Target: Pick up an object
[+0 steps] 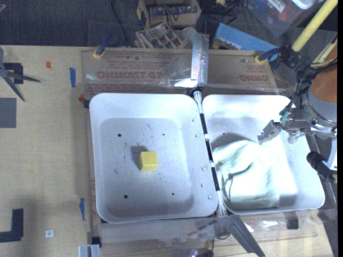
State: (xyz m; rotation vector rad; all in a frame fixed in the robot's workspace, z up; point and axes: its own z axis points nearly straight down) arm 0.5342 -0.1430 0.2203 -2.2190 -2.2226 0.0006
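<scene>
Gripper (266, 135) — jaw state indiscernible — above right bin (308, 194); yellow block (149, 160) in left bin (107, 197) centre — risk: snagging white cloth (249, 167).

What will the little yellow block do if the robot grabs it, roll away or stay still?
The yellow block looks boxy with flat faces, so it will probably sit still or slide rather than roll. It seems small and solid, so likely stiff and light. The left bin floor looks smooth, so a nudge from the gripper might push it sideways.
</scene>
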